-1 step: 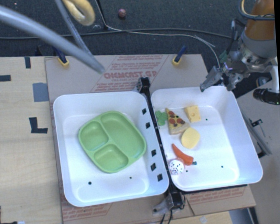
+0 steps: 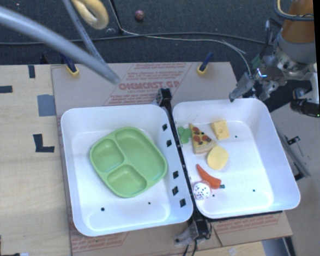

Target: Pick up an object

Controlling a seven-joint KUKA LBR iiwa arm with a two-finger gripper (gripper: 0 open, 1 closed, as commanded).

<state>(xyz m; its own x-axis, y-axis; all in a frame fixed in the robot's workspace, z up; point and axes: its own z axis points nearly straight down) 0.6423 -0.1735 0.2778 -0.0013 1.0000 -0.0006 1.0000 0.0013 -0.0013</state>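
The pincer (image 2: 243, 89) hangs above the right bin's (image 2: 263, 194) rim at about one o'clock, gripping nothing, and I can't tell whether it's open or closed; I'd bring it down square over a piece with room around it, say the yellow potato-like piece (image 2: 217, 158) mid-bin, rather than the crowded pizza slice (image 2: 200, 139). Counting: two bins, one green divided tray (image 2: 128, 161) in the left bin (image 2: 84, 212), and in the right one pizza slice, one cheese wedge (image 2: 221, 130), one yellow piece, one carrot (image 2: 208, 176), one small white ball (image 2: 201, 191) at seven o'clock, one little green piece (image 2: 183, 134).

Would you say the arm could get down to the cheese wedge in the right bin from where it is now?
Probably yes. The gripper sits just above the right bin's far rim, and the cheese wedge lies close below it with bare floor toward the arm. The pizza slice beside it is the only near neighbour.
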